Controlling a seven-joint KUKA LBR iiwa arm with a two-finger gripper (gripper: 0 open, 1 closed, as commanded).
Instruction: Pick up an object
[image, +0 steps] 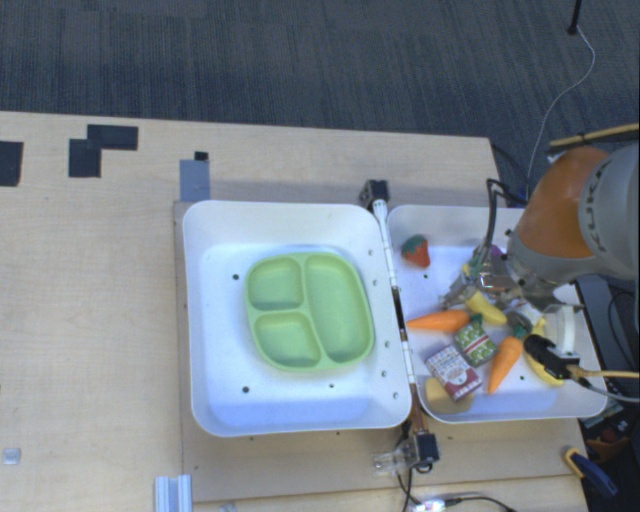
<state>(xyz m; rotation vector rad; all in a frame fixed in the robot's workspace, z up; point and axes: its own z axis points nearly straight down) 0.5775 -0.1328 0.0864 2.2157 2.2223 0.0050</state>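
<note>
In the right bin (590, 400) lie two carrots (438, 322), a strawberry (416, 251), a banana (487, 309) and small cartons (453, 370), jumbled close below me.

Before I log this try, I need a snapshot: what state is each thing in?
Green plate: upright, nothing on it, in the left bin.
Strawberry: loose in the right bin.
Two carrots: lying flat.
Small cartons: lying flat.
Gripper: low among the toys.
</note>
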